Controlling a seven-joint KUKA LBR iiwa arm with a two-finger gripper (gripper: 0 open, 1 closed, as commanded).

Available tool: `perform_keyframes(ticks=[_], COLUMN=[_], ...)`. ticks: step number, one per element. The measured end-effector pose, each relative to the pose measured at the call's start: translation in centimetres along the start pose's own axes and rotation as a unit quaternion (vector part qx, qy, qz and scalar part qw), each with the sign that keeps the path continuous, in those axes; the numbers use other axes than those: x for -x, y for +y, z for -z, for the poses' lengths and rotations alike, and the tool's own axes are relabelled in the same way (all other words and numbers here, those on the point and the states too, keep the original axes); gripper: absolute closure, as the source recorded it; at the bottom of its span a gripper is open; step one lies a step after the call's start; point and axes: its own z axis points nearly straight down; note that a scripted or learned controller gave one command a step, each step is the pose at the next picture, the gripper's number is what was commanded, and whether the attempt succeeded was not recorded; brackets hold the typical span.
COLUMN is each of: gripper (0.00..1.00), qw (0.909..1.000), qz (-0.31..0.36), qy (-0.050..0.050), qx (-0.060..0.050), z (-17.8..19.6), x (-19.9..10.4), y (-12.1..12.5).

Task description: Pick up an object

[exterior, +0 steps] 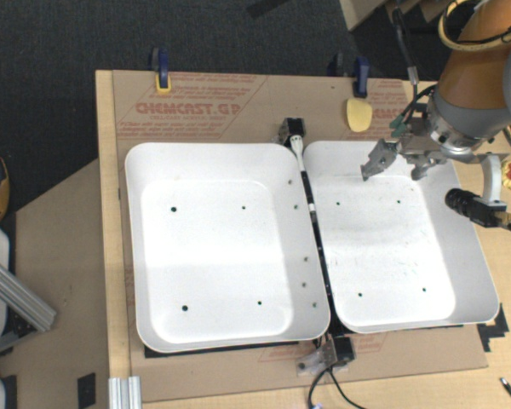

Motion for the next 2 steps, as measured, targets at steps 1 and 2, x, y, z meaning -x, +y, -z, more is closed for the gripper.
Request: perform_keyframes(ticks=[1, 2], gripper=[1.0, 1.0], qw=[1.0, 1.0], qz=[0.0, 0.003], qy=[0.0, 0.0], qx=[0.002, 0.008], z=[1.1, 12.2], x=[0.0, -4.7], y=[0.1, 2.5])
